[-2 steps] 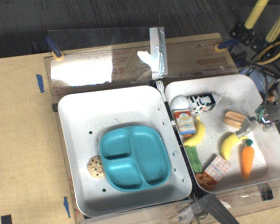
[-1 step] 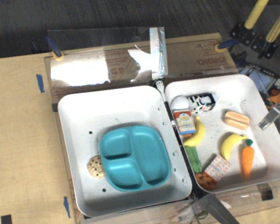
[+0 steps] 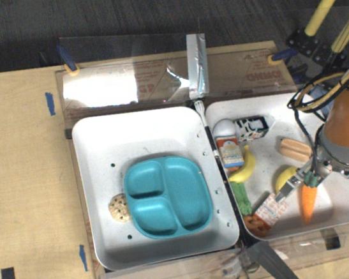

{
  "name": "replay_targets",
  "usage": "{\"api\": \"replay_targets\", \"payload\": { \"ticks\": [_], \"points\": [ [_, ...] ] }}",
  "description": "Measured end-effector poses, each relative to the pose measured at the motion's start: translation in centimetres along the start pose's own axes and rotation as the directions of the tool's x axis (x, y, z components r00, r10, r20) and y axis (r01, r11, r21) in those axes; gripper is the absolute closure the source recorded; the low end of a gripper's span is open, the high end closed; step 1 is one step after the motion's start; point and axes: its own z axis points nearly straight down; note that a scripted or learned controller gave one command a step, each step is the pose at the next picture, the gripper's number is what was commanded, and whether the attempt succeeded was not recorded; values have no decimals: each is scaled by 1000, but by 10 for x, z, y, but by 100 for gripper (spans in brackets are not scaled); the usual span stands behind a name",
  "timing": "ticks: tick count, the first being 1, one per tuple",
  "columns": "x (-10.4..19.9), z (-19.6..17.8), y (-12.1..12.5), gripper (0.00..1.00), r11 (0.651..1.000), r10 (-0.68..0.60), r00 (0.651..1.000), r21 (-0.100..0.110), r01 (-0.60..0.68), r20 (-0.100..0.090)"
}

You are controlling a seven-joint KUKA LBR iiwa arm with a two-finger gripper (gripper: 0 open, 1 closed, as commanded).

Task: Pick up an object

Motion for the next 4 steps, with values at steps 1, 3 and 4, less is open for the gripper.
{"api": "replay_targets", "payload": {
  "ticks": [1,3,4],
  "points": [
    [-36,47,28,0,974,224,974,-25,-223,21],
    [-37,36,29,0,974,225,974,-30,-224,24],
    [-64,52,87,0,953,304,953,-12,-303,7]
  ]
}}
